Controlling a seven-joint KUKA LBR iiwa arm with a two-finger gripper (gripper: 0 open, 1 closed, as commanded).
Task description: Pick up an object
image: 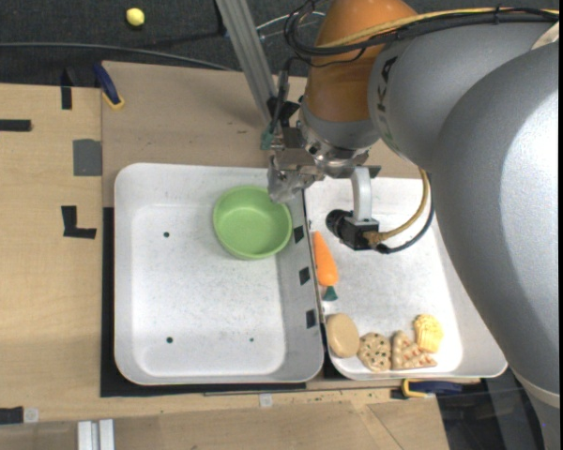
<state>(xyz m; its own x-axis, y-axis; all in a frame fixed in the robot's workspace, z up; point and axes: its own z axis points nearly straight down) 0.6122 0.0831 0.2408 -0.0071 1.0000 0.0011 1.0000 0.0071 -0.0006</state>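
- Nearest the camera, along the front edge of the right bin (450,368), lies a row of small food pieces: a tan roll (342,335), a spotted cookie (374,351), a waffle-like biscuit (408,352) and a yellow corn piece (428,332). They sit close together, some touching, so a clean grasp on one alone looks awkward.
- Further in, an orange carrot (326,260) lies lengthwise just beside the divider between the two bins, apart from the row.
- In the left bin (145,279), a green bowl (252,222) sits upright near the back right corner, close to the divider. It is the likeliest target, since the gripper (283,187) hangs at its rear right rim.
- To do this step well, I judge one finger should go inside the rim and one outside, descending straight so the bowl is not pushed toward the bin wall, then closing on the thin wall before lifting.
- Whether the jaws are apart or together I cannot tell; the wrist body and cabling crowd them, and nothing is visibly between them.
- Whether the tip touches the rim or hovers above it is also unclear from this slant.
- The grey arm (488,148) covers the right bin's back corner and right side, so anything lying there is hidden.
- Farthest off, a small yellow ball (134,16) rests on the dark floor beyond the bench.
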